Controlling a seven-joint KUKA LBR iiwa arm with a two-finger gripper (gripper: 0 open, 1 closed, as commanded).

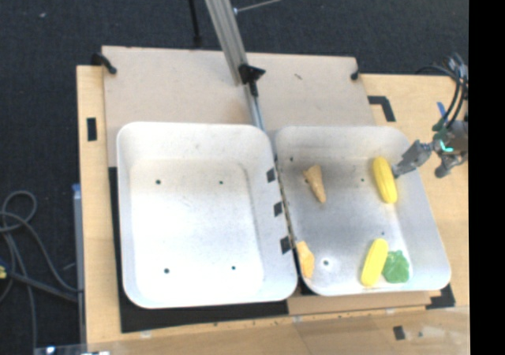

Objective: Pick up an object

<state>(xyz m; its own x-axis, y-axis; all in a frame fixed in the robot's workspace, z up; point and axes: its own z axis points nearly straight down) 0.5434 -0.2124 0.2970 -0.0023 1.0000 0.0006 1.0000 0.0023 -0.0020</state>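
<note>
Grey metal parts of the gripper (430,155) show at the right edge of the camera view, just over the far right rim of the right bin (341,137). One grey finger (410,158) points down and to the left, toward the inside of the bin, and a darker part sits to its right with a small green light between them. Nothing is seen between these parts, and how far they stand apart I cannot tell, because they are small and cut by the edge. Closest to the finger tip, just beside it on its left, lies a yellow corn-like piece (385,179), stretched along the bin wall; if the tip touches it is not clear. Farther left from the gripper, near the middle of the same bin, lies a tan cone-shaped piece (316,184). Toward the near side, well apart from the gripper, a second yellow piece (374,262) lies with a green leafy piece (397,267) touching its right side. In the near left corner of this bin lies a small orange piece (304,258). Beyond it, the left bin (197,134) stands side by side with the right one. Both rest on the wooden bench (181,77), and a slanted aluminium rail (221,14) rises from the far side.
</note>
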